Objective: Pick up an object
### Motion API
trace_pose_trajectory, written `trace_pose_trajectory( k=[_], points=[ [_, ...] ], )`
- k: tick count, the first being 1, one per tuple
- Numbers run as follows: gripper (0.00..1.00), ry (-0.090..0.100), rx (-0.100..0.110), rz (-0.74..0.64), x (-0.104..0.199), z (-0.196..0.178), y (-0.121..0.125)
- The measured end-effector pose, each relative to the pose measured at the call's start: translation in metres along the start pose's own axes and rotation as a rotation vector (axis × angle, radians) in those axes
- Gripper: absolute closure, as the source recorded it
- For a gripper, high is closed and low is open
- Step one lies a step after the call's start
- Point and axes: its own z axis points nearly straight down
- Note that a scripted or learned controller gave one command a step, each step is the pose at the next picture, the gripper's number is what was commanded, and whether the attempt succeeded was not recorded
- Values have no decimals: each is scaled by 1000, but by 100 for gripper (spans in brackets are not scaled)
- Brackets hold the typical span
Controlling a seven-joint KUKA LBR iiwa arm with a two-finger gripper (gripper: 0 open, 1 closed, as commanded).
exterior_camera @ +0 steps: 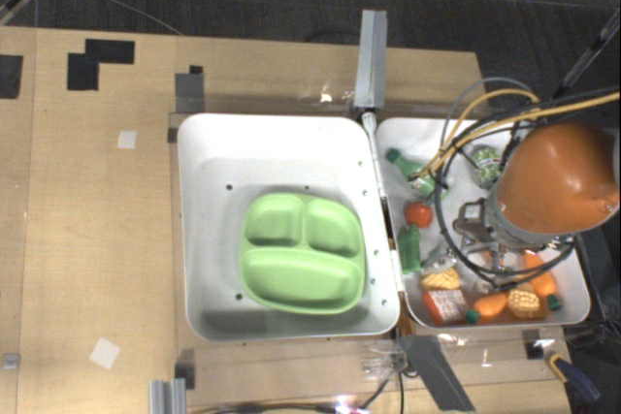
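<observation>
One gripper: it (482,252) is seen low in the right bin, under the orange band (558,177) of the arm; its state cannot be told, because cables and the wrist are laid over it.
Cables: yellow and black loops (464,126) are hung around the wrist, from 9 to 12 o'clock of the band.
Nearest things: a yellow corn-like toy (441,279) at about 8 o'clock of the gripper, just beside it; a red and white packet (445,305) under that; an orange carrot-like piece (490,305) at 6 o'clock; a second yellow piece (525,302) at 5 o'clock.
Further things: a red tomato-like ball (418,214) at 10 o'clock and a green piece (409,247) at 9 o'clock, near the bin's left wall.
Right bin: its white rim (582,301) is crowded close by these toys.
Left bin: a green divided plate (303,252) is laid in the middle of the white floor (209,208), well apart from the gripper.
Handling, as judged: the toys are probably light, stiff plastic, smooth and easily pushed aside. The corn-like toy should be taken across its narrow middle; round pieces may be squeezed out.
Risk: a neighbour could be caught together with it.
</observation>
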Motion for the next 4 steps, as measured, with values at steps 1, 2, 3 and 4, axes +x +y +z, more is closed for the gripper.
trace_pose_trajectory(
  k=[1, 2, 3, 4],
  points=[
    [0, 1, 3, -315, -12, -1, 12],
    [0, -4, 17, -664, -21, -2, 11],
    [100, -5, 19, -661, -23, -13, 10],
    [100, 0, -15, -582, -41, -95, -27]
  ],
)
